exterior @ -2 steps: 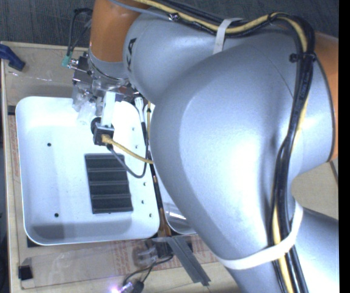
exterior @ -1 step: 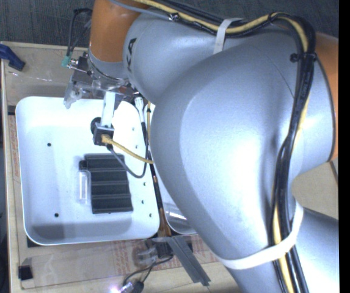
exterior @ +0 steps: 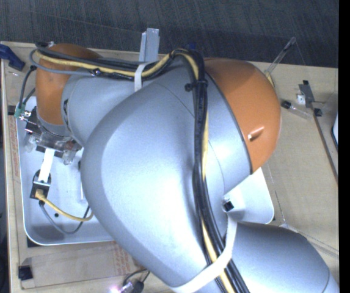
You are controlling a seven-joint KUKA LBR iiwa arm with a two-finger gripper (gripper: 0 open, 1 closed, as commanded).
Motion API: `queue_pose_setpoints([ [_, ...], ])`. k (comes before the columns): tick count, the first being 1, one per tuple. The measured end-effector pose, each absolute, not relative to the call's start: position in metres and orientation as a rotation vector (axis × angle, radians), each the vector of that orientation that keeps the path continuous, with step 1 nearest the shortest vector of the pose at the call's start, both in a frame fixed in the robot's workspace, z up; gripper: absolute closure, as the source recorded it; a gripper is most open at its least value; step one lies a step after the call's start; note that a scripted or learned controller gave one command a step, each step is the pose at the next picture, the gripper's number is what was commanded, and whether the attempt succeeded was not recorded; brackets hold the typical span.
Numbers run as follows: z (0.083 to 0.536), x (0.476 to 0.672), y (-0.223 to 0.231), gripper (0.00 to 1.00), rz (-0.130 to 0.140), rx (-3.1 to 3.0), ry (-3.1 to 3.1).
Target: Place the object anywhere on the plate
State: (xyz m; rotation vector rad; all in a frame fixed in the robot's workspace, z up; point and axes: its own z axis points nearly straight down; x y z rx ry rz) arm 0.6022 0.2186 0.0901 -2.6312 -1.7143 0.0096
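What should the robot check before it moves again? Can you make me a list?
1. Gripper over a bin: ok. The gripper hangs above the left bin.
2. Object in the gripper: cannot tell.
3. Where the plate is: cannot tell. The arm covers most of both bins.
4. Way across to the right bin: cannot tell. A corner of it peeks out beside the arm.
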Motion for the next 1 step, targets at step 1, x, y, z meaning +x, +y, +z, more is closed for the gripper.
queue_pose_setpoints([
  [1,0.0991,0.6011,0.2202,1.0,0.015,-2.624,-1.719],
])
